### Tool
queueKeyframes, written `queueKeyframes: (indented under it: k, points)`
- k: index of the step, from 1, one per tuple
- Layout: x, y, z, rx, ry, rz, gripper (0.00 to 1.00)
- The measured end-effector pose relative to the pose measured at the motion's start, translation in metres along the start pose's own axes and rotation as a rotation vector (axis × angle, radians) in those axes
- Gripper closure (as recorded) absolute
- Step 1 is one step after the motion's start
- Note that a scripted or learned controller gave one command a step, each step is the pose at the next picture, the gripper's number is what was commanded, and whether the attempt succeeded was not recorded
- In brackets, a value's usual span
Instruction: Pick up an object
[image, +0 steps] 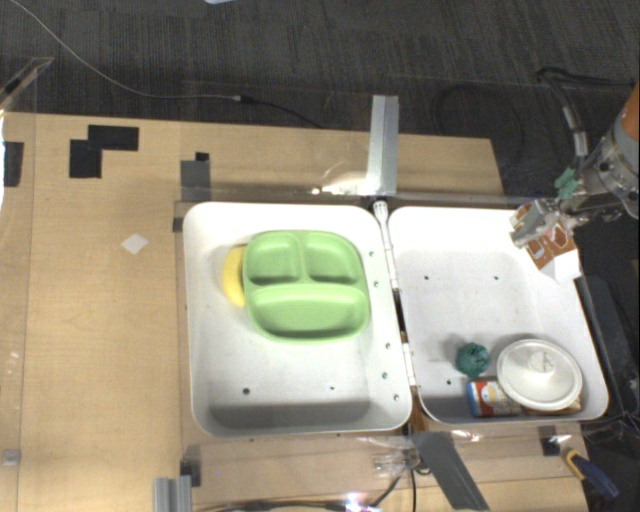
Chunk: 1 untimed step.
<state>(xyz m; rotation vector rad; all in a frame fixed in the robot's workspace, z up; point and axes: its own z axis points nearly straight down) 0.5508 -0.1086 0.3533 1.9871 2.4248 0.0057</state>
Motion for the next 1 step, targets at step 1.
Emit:
queueKeyframes:
  k: [1]
  points:
    - [-0.0473,-0.0748,0.0994,0.005,0.001,0.152,1.0]
